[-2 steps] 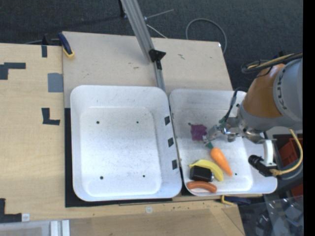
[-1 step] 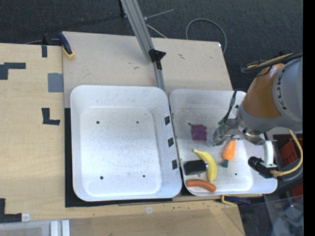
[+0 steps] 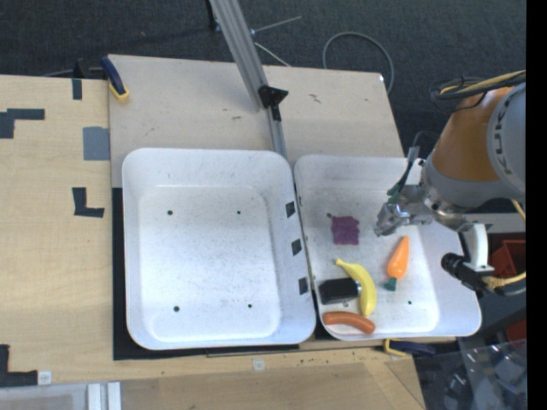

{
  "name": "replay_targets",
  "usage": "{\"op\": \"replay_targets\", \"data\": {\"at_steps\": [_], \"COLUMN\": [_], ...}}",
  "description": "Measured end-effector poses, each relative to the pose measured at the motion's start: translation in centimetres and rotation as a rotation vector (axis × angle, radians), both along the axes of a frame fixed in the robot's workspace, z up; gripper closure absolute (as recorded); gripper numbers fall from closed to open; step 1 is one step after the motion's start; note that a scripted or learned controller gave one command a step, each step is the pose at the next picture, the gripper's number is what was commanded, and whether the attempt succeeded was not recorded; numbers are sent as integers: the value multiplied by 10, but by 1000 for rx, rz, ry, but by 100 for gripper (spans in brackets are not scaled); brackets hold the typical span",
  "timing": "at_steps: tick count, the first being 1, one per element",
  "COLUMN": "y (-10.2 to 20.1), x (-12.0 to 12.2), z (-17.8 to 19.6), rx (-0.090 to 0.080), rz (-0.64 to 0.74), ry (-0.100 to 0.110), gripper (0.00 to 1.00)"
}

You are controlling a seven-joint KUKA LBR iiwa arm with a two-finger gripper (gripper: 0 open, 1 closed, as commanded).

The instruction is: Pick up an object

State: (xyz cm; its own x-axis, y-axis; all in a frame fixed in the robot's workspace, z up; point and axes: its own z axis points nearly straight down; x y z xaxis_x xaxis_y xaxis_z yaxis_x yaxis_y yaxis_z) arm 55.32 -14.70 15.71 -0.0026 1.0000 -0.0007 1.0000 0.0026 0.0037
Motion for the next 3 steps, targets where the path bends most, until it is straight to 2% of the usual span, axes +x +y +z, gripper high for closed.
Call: {"op": "replay_targets", "data": {"at_steps": [1,2,3], "y": [7,7,61], "x": [-7,-6,3], "z": [53,62,70], "rx": [0,1,2], "rz": [-1,-1,4], "ry": [0,4,4], "gripper": [100,100,100]}}
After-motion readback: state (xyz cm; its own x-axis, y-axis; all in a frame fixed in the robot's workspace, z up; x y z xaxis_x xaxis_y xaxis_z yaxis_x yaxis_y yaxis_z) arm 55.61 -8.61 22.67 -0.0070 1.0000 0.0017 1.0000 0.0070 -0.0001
